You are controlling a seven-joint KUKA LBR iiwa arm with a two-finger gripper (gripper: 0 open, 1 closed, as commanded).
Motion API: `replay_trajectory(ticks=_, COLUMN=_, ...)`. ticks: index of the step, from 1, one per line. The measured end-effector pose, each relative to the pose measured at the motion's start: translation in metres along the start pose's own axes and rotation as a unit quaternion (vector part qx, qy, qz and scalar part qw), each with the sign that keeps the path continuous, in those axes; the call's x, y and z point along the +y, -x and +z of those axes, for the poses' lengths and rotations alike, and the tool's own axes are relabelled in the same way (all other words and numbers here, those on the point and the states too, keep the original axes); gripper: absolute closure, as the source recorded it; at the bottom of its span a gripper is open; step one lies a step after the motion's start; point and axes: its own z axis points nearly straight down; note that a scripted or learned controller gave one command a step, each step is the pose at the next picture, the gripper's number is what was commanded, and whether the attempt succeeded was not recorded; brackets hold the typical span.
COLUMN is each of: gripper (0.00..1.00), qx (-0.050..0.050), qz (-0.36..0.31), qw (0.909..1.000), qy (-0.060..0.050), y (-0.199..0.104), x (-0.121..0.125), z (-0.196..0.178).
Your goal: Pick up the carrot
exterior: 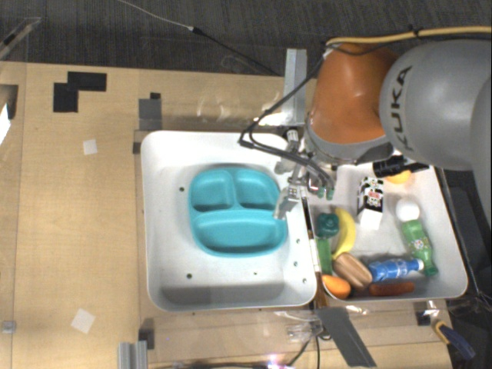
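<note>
We find the small orange carrot [336,285] in the right-hand white bin [452,246], tucked into the near corner against the wall it shares with the left-hand white bin [161,229]. It lies under a tan bread-like roll [353,268], so a grasp from above would likely need to come in from the corner side. The metal two-finger gripper [290,199] hangs over the shared wall, at the right edge of the turquoise three-compartment plastic plate [233,210], well short of the carrot. Whether it is spread or closed we cannot tell; cables and the grey-and-orange arm [400,98] crowd it. The arm also covers the right bin's far side. A yellow banana [347,233], blue bottle [393,269] and green bottle [416,238] lie nearby.
</note>
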Motion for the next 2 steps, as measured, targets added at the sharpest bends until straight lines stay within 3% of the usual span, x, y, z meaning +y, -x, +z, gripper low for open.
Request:
replay_trajectory(ticks=1, gripper=0.00, qx=-0.001, qz=-0.075, qw=0.9972, qy=0.000, y=0.074, x=-0.017, z=0.000)
replay_trajectory(ticks=2, gripper=0.00, qx=0.001, qz=-0.219, qw=0.9757, qy=0.000, y=-0.009, x=-0.021, z=0.000)
